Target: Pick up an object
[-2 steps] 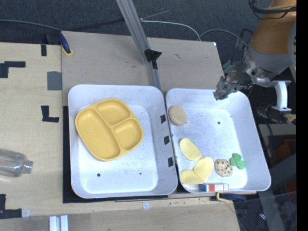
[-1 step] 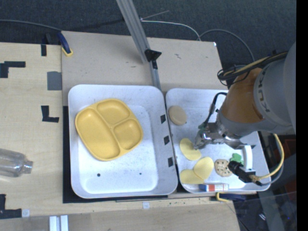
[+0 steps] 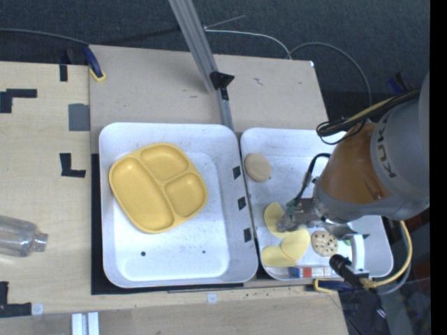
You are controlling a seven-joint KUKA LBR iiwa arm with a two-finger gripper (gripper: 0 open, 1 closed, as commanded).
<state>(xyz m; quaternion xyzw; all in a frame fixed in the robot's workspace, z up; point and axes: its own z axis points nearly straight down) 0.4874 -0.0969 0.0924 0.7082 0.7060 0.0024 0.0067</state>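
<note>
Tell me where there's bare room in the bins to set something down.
Left bin: floor below and right of the yellow tray. Right bin: strip above the tan ball. Crowded: its lower half, with yellow pieces, cookie and the gripper.

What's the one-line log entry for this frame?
arm: over right bin | gripper: low at yellow pieces, grasp unconfirmed | nearby: cookie, tan round object | left bin: yellow divided plate

The claw hangs low in the right bin, over a pale yellow piece. A heart-shaped yellow piece and a speckled cookie lie just beside it; a tan bun sits nearer the divider. The left bin carries a yellow divided plate. A clear bottle lies on the desk.
</note>
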